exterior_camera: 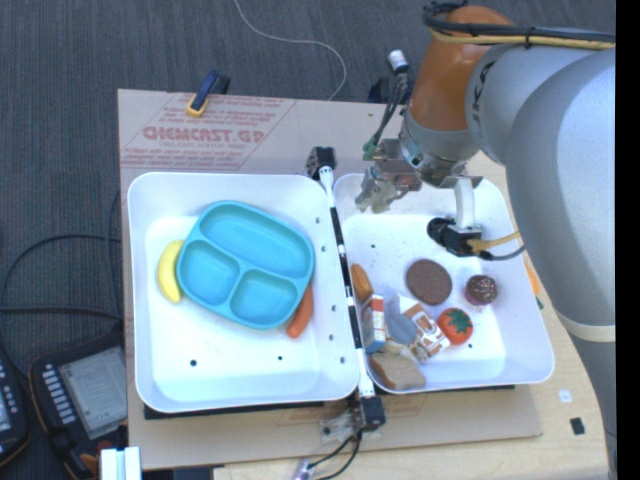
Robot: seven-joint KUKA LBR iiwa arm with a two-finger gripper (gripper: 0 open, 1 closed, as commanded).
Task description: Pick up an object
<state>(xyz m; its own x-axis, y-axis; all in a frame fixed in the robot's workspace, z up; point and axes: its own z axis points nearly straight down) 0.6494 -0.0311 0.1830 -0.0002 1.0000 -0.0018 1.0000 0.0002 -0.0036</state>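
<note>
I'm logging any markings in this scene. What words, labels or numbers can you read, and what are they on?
"CHEMCAST GP": red print on the brown board under the bins, with lines of smaller red print around it too blurred to read.
Small packet in the right bin: printing too small to read.

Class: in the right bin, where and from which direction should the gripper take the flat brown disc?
Grip the brown disc across its rim, coming straight down from above. It lies flat on the right bin floor, apart from its neighbours, so fingers probably fit either side.
</note>
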